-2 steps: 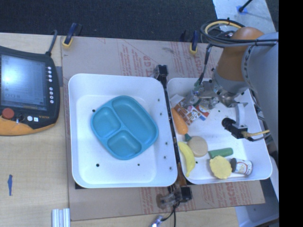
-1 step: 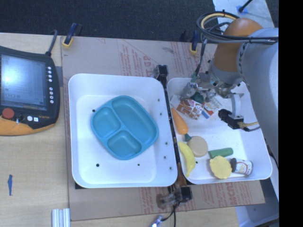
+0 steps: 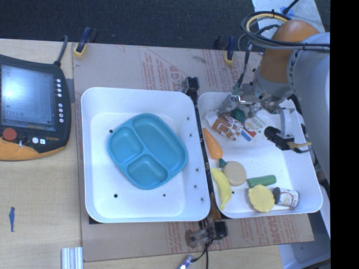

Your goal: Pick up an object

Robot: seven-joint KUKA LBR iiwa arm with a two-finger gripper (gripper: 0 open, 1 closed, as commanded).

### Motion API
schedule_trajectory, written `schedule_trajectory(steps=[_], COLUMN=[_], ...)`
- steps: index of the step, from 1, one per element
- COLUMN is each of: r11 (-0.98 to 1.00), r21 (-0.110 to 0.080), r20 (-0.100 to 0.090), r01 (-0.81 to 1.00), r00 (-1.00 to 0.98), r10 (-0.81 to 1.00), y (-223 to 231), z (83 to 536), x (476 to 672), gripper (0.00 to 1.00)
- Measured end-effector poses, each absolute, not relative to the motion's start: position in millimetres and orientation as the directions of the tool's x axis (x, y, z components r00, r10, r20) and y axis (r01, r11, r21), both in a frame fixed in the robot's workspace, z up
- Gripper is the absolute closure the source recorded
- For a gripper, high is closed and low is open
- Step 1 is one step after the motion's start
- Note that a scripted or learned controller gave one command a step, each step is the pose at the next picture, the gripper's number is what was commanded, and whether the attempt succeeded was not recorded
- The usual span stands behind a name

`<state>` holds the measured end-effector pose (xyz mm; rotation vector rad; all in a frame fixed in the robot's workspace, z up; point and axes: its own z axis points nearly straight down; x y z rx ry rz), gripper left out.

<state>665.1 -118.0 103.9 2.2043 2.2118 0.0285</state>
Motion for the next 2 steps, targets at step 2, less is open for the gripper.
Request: schedule_trajectory(steps=[2], r11=[0.003], r21=[0.013], r20=[-0.005], r01=[1.0], r00=[-0.003], r10=[1.0], y=[-99.6], z=[103.7], x=[662.5], gripper=[0.0])
